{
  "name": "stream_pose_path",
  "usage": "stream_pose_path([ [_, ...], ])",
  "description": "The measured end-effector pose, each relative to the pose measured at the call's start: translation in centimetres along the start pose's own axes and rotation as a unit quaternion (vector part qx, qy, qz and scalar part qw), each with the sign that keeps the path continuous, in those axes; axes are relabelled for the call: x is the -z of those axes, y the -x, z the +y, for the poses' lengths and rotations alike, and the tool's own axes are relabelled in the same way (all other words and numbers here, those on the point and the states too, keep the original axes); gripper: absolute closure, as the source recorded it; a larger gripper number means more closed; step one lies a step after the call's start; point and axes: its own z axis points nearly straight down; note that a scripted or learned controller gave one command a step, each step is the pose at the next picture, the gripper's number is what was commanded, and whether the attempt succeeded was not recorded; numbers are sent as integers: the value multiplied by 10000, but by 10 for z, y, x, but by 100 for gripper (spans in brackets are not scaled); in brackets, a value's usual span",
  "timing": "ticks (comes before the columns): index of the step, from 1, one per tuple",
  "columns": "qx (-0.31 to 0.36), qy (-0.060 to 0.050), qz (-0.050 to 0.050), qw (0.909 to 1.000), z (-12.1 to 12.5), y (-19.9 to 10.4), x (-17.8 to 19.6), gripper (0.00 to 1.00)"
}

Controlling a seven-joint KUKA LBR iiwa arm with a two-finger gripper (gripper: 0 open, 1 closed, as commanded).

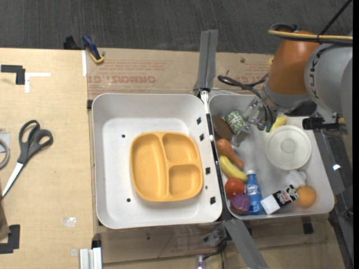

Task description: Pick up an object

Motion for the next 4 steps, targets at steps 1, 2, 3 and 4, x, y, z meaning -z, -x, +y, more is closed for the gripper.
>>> stream_pose_path([
  [1, -616, -15, -4, 9981, 4, -7, 0, 0],
  [2, -524, -6, -9, 9986, -81, 25, 1, 0],
  [3, -1603, -8, 3, 9871, -27, 22, -1, 0],
  [4, -1882, -7, 10, 9821, -74, -58, 0, 0],
])
